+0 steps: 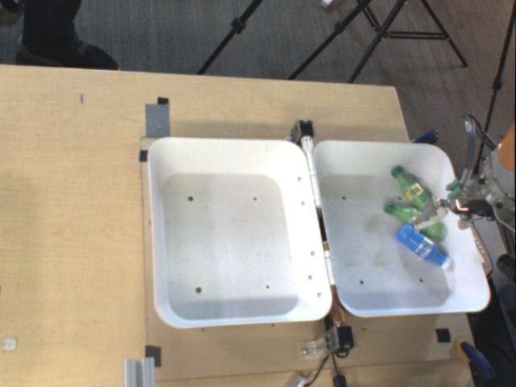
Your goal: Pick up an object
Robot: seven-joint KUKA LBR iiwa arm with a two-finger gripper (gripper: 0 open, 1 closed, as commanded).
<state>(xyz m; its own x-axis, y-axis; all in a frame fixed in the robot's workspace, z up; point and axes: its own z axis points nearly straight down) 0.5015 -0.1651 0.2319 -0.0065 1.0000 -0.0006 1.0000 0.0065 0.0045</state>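
Pick not done: gripper (446,208) sits low in right bin (379,297) among green bottles (411,190) by blue bottle (422,244) (finger state unreadable, can't tell if anything's grasped), lift still left.

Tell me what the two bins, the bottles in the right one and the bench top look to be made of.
Left bin and right bin: likely moulded plastic, white, matte, with rounded corners. Green bottles and blue bottle: probably translucent coloured plastic, slightly glossy, though small and blurry. Bench: pale wood or wood-look laminate with faint grain.
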